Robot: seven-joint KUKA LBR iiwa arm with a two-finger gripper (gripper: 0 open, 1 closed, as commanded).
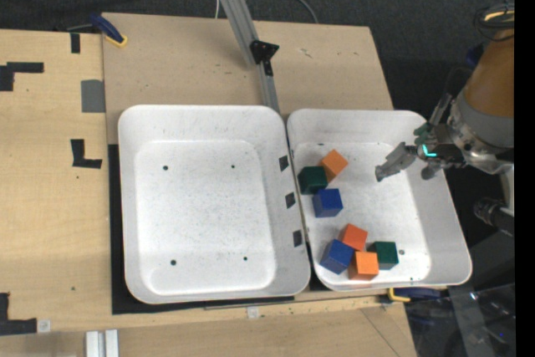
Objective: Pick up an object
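small orange cube (335, 164) sits tilted; gripper (399, 163) grip state unclear.

No readable text anywhere — no labels, brands, numbers or signs. The white bins (205, 119) carry only black dots, the coloured blocks (328, 201) show plain faces, and the black tape pieces (81, 153) on the wooden bench (50, 205) form shapes — not letters.
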